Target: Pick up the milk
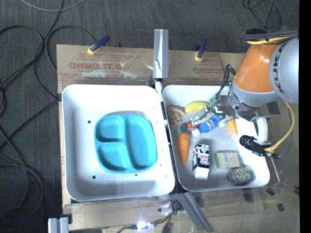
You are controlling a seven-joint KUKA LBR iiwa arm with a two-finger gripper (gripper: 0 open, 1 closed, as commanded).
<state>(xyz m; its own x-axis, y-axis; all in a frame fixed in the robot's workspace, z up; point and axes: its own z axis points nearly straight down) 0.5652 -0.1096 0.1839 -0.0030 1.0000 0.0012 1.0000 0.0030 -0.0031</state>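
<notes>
Two white bins (pixel 73 130) fill the bench; the milk (pixel 201 160) lies below-left of the gripper (pixel 210 114), jaw state unclear.

Both bins: the left bin (pixel 73 144) and the right bin (pixel 265 176) are smooth white plastic with a soft sheen; the divided tray (pixel 127 142) is smooth turquoise plastic, semi-gloss; the milk (pixel 200 160) carton looks like printed card, matt; the desk (pixel 112 67) top is brown board, matt, under a clear glossy sheet; the carrot (pixel 183 147) is smooth orange plastic.
</notes>
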